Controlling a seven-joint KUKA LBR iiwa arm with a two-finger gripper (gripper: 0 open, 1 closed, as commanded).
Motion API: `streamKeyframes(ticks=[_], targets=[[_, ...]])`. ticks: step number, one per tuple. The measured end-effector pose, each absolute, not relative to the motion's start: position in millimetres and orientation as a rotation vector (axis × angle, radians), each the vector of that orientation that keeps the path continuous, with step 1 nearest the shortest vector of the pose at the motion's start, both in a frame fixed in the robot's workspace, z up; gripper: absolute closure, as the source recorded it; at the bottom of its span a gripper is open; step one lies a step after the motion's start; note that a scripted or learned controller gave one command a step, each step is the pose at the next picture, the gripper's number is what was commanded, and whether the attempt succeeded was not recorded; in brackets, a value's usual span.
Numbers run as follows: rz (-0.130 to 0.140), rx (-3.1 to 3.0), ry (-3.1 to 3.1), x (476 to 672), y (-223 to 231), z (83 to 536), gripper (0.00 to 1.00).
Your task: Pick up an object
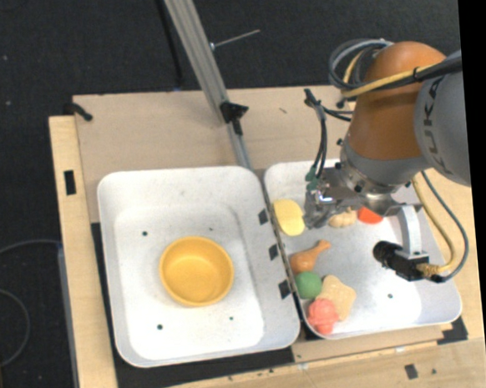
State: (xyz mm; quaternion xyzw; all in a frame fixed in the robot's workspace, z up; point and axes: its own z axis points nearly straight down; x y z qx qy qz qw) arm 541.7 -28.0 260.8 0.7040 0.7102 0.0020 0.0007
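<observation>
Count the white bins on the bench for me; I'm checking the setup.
2. The left bin holds a yellow bowl. The right bin holds the small toys, with the arm over its upper part.

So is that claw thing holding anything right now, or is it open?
Gripper: low over the right bin, beside the pale yellow piece; cannot be told whether it grips anything.

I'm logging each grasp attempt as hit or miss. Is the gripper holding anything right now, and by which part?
It cannot be told. The gripper is low in the right bin, beside the yellow piece, with the wrist blocking the view.
</observation>
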Motion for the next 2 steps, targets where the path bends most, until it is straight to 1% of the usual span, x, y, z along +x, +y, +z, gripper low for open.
streamKeyframes(ticks=[1,2], targets=[[0.000,2.214,2.230,542.4,26.7,246.3,1.00],[0.004,2.212,2.231,537.8,73.0,248.4,1.00]])
